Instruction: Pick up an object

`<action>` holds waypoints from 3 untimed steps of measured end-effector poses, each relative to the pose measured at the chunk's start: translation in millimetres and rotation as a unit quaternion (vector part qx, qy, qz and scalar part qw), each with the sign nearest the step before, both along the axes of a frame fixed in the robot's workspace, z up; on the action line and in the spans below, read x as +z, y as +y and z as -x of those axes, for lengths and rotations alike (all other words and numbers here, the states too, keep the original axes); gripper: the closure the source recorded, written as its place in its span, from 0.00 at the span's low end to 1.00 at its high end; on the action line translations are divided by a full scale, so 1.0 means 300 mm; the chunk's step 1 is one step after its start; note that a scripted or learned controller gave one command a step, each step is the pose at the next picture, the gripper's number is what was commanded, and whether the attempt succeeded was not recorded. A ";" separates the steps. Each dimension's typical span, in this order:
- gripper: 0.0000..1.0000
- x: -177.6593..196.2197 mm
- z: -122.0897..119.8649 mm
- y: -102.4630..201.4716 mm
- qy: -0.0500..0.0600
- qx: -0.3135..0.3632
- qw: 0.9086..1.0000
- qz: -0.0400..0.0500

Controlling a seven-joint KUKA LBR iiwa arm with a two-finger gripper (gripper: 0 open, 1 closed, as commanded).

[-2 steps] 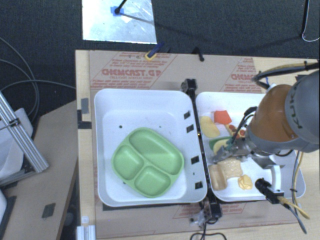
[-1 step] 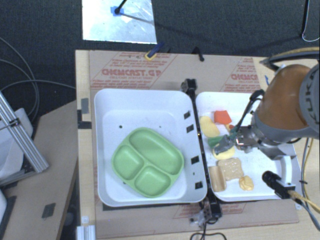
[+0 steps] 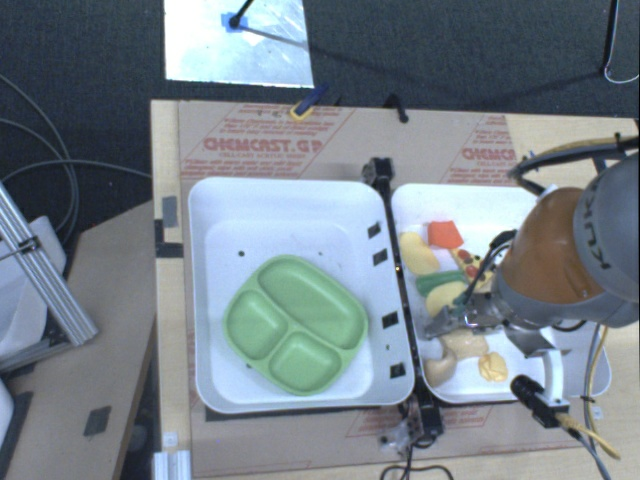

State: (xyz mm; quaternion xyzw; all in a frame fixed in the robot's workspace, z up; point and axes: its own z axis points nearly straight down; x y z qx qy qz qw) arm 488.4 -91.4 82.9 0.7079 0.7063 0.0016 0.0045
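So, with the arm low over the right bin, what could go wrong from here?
1. The items in the right bin lie crowded: the green piece, yellow piece and beige piece are close together, so the pincer may catch two or push one aside.
2. It works near the divider between the bins, so a finger could strike that wall.

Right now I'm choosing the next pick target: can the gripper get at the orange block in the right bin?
Probably yes. The orange block lies uncovered near the back of the right bin, with nothing on top. The gripper sits nearer the front, among other items.
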 end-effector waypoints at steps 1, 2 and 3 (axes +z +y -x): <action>1.00 0.053 -0.009 0.008 -0.003 0.002 1.000 -0.001; 1.00 0.020 -0.008 -0.021 -0.002 0.002 1.000 -0.003; 1.00 0.379 -0.003 -0.151 -0.003 0.001 1.000 0.001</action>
